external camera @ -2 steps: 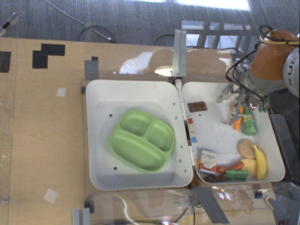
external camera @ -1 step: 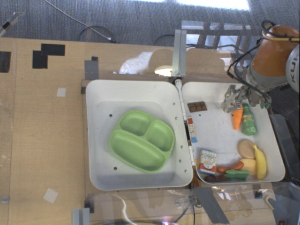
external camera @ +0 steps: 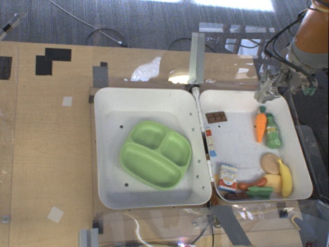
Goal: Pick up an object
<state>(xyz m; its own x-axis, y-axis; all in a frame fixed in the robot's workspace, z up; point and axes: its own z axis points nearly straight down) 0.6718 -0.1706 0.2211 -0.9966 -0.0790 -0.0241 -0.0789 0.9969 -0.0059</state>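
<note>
- Pincer (external camera: pixel 267 89) hangs at the far rim of the right bin (external camera: pixel 241 138), just beyond the carrot (external camera: pixel 260 126); whether it is spread or pressed together, I cannot tell.
- Carrot lies touching the green bottle (external camera: pixel 272 133), so a good try, I judge, comes straight down on the carrot's free side, away from the bottle.
- Small carton (external camera: pixel 227 176), well nearer than the carrot, bears print too small to read.
- Brown bar (external camera: pixel 216 118) beside the carrot shows no writing.
</note>
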